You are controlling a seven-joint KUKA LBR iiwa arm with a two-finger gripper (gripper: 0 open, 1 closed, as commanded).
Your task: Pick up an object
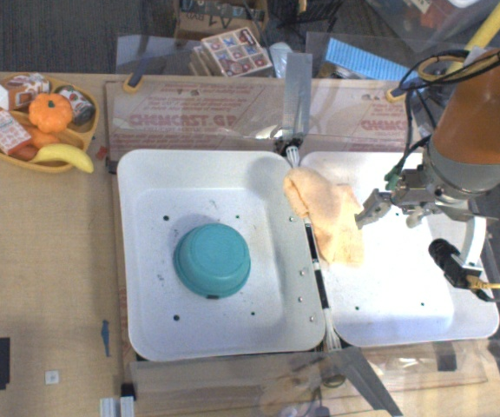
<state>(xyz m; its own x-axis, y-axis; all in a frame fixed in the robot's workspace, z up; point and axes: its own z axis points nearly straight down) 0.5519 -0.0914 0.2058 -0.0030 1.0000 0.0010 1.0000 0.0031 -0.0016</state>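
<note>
Far left on bench: yellow bowl [33,129] of toy fruit, banana at front. Left bin [146,320]: teal bowl [213,260] upside down, near middle, untouched. Pale orange cloth [328,220] crumpled, draped over divider between bins, mostly in right bin [406,315]. Soft, floppy, likely easy to pinch at fold. Gripper [393,205] just right of cloth, fingers spread, nothing between them. Pick not yet made by my judgement; closing on cloth and lifting remain.
</note>
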